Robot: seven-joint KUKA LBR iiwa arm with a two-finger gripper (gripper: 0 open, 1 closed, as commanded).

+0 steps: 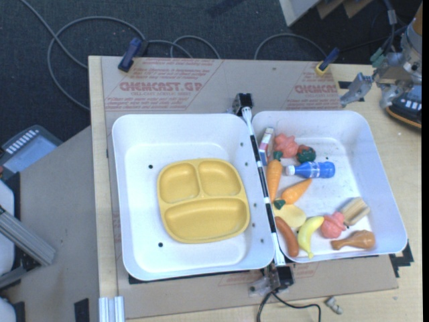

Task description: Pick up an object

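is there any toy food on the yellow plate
No, the yellow plate sits bare in the left bin.

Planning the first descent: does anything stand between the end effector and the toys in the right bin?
Nothing visible does. The end effector sits beyond the right bin, at its far corner, and the blue bottle and carrot lie uncovered.

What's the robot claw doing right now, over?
Claw up at the bench's far right corner, outside the bins, holding nothing seen. Toy food piled in right bin, untouched. Yellow plate in left bin. Nothing blocking.
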